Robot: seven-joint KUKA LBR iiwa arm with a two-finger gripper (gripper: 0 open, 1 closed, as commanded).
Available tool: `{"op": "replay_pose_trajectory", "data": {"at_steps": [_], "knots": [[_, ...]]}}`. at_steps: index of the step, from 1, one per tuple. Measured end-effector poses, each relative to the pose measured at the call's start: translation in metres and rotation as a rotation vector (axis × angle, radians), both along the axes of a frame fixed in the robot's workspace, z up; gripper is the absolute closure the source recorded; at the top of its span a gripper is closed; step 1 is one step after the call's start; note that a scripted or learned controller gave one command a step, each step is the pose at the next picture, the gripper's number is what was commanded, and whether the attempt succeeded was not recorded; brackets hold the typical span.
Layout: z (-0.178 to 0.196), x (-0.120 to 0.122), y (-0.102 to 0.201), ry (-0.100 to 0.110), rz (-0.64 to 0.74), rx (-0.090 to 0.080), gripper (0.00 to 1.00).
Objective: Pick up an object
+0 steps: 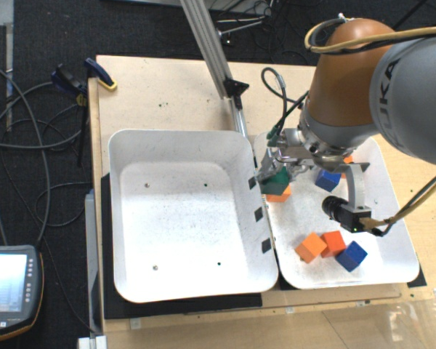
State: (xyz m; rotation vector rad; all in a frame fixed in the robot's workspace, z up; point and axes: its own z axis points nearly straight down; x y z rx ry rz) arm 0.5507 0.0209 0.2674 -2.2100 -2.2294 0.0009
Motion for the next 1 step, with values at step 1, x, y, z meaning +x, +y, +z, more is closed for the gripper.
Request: {"op": "replay_pose_trajectory", "data": {"at_steps": [1], "knots": [[-0.0031,-0.0196,0.0523,0.000,-0.007,-0.002,1.00]]}}
